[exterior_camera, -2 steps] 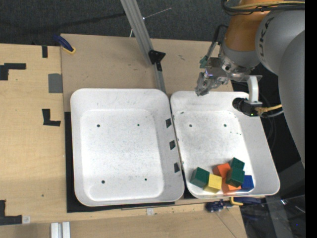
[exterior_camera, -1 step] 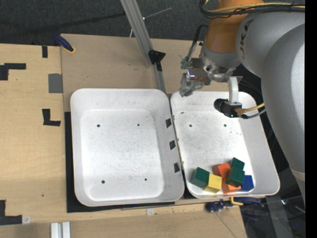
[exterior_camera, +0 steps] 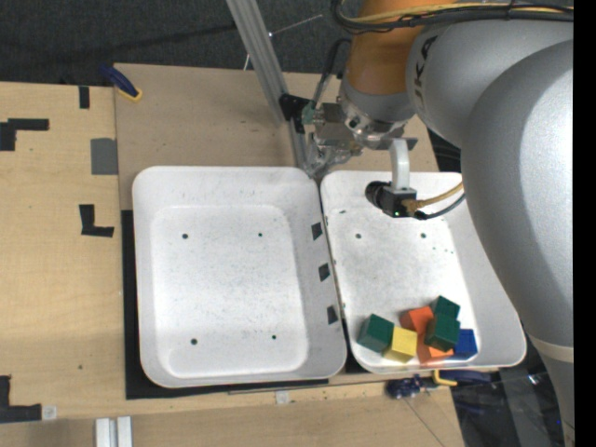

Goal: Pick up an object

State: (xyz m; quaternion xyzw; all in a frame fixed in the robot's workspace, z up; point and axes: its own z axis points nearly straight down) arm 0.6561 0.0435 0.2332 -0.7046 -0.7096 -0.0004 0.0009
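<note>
Right bin (exterior_camera: 484, 277): blocks (exterior_camera: 421, 331) clustered, unaligned.

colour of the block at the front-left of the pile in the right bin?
Green. The green block sits beside a yellow block in the right bin, clearest in the camera view.

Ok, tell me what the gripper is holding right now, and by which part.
Cannot be told. The gripper sits above the seam at the bins' far edge, with no object visible at it; the blocks lie piled in the right bin's near corner.
</note>
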